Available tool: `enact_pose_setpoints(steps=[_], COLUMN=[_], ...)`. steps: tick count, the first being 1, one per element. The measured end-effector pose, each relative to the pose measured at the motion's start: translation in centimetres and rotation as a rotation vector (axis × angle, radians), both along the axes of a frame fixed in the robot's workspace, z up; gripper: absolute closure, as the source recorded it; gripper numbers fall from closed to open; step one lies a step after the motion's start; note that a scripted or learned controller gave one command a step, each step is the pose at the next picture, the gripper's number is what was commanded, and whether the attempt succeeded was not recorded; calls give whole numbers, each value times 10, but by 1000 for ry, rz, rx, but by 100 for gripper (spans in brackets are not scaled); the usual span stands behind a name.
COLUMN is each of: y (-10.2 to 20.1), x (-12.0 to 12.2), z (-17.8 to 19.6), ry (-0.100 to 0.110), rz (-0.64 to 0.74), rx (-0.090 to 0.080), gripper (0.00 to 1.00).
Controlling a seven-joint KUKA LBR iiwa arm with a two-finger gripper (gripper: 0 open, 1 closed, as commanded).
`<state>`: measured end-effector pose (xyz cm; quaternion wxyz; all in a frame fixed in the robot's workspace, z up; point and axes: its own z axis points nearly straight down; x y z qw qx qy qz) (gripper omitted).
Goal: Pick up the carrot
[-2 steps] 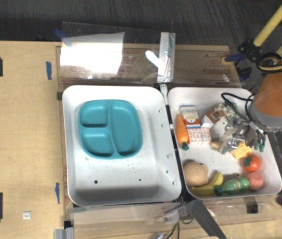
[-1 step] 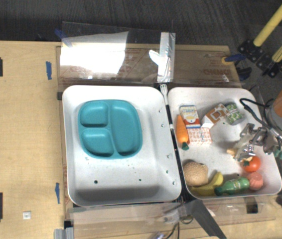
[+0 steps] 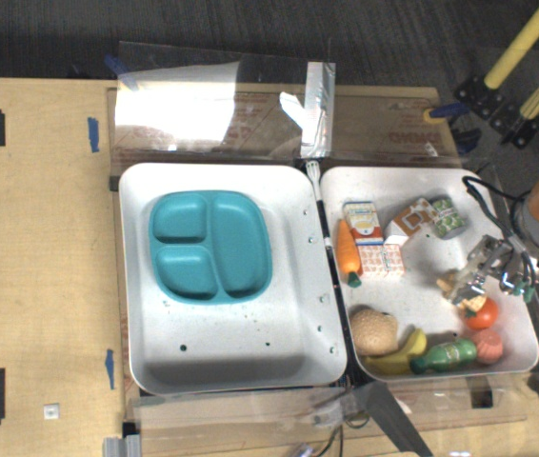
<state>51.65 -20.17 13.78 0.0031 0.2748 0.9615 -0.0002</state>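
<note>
One carrot (image 3: pixel 347 250) far left of gripper (image 3: pixel 474 284), across right bin (image 3: pixel 527 350); long axis top-to-bottom; grip state unclear.

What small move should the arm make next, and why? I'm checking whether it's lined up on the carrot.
Probably travel left across the right bin: the gripper sits near the tomato, while the carrot lies against the bin's left wall.
</note>
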Motion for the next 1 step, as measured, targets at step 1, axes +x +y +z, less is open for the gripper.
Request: enact_pose_setpoints(steps=[1], y=[-19], x=[-35], z=[-10], ry=[4], rz=[-292], rx=[8], gripper=[100])
